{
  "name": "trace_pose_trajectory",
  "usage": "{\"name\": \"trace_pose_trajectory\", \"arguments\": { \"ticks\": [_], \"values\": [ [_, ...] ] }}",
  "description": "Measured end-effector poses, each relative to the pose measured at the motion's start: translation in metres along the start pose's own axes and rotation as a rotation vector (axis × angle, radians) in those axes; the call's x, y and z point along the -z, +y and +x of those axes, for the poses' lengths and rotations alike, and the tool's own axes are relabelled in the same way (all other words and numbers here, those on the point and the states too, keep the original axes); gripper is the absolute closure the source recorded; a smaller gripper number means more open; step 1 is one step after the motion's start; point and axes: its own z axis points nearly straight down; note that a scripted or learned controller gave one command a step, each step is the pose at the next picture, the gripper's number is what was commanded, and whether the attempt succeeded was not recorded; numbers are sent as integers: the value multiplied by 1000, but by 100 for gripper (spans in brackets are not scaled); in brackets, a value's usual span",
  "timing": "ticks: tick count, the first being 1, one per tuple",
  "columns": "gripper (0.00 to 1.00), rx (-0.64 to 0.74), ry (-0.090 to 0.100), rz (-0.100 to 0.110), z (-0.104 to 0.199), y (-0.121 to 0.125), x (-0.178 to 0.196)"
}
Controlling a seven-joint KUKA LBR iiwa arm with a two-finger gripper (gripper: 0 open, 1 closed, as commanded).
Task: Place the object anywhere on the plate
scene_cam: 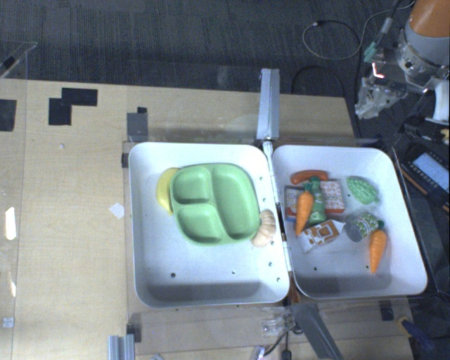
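The grey arm with its orange band is cut off by the top right corner, and the pale two-finger gripper below it is too blurred to read. Far down-left of the gripper, a yellow object lies mostly hidden under the green divided plastic plate. Nearer, below the gripper, small printed packets are too small to identify, partly covered by an orange carrot.

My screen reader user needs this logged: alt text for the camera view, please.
A green divided plate sits in the left bin; toy food, including two carrots, fills the right bin. The gripper hangs beyond the right bin's far edge, above neither bin.
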Motion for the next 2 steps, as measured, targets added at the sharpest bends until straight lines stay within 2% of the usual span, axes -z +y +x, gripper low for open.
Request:
{"name": "trace_pose_trajectory", "arguments": {
  "ticks": [1, 2],
  "values": [
    [100, -9, 0, 7, -54, 0, -78],
    [100, 91, 1, 4, -79, -16, -34]
  ]
}}
